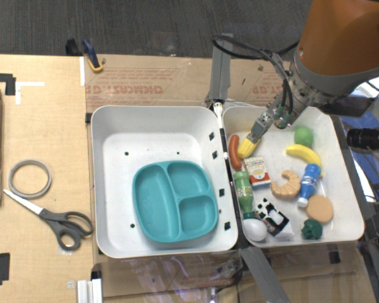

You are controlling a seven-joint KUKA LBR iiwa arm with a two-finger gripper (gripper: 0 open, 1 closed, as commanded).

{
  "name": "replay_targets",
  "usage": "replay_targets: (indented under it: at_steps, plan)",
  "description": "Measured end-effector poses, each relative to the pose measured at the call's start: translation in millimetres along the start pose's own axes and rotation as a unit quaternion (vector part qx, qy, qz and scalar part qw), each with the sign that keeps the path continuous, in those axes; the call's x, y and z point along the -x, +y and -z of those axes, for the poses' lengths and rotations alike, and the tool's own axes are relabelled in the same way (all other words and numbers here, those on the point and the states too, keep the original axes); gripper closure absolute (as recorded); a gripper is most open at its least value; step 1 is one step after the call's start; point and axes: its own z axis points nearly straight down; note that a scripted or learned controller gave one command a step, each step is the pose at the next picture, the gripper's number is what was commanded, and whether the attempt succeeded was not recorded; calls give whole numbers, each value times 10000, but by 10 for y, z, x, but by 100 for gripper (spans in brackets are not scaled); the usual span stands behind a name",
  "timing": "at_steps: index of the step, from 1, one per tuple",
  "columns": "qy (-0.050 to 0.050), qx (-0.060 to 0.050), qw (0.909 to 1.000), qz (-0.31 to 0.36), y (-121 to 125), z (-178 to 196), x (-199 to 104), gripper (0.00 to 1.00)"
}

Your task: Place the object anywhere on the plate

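A teal three-compartment plate [175,201] lies in the left white bin [114,131], with nothing on it. My gripper [258,132] reaches down and left from the orange and grey arm [341,36] over the back left part of the right bin [341,169]. A small yellow object [247,147] sits right at the gripper's tip, next to a red sausage [234,151]. From this angle I cannot tell whether the yellow object is gripped or just lying below the tip.
The right bin also holds a small carton [258,171], green bottle [242,191], croissant [286,184], banana [303,153], green ball [304,136], blue-white bottle [308,183] and several more toys. Scissors [57,219] and a tape roll [30,178] lie on the bench at left.
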Motion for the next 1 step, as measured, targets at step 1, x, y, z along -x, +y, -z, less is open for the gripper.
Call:
replay_targets:
  at_steps: [1]
  plan:
    - [-4, 5, 9981, 613, -160, 788, -261, 100]
